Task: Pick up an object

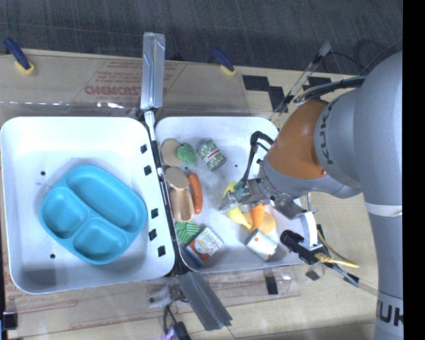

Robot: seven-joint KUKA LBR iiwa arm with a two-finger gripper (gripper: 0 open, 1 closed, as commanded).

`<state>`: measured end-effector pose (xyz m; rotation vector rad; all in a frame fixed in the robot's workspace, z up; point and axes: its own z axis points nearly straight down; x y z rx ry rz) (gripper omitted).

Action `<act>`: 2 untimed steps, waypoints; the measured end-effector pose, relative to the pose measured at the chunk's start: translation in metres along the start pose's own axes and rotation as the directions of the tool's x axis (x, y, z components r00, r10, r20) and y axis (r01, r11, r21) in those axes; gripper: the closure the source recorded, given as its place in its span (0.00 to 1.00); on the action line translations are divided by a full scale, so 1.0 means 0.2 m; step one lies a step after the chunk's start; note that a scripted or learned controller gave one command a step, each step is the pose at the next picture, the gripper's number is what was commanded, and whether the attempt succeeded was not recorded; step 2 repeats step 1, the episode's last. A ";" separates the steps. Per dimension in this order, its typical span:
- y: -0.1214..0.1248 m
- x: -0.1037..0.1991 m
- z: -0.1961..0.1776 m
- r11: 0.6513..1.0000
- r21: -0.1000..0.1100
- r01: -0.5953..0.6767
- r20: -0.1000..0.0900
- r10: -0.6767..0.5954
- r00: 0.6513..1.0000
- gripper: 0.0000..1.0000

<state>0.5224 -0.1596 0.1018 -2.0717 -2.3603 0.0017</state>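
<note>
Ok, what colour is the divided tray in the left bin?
Light blue; the divided tray shows plainly in the camera view, lying in the left bin.

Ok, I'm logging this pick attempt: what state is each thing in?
Blue three-compartment plastic tray: flat in the left white bin.
Green patterned can: lying on its side.
Orange hot dog in its bun: lying flat.
Gripper: low over yellow toy.
</note>
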 end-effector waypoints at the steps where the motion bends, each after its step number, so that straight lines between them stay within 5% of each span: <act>1: 0.21 -0.02 -0.57 0.993 -0.007 -0.121 0.001 0.121 0.993 1.00; 2: 0.21 -0.02 -0.57 0.993 -0.007 -0.121 0.001 0.121 0.993 1.00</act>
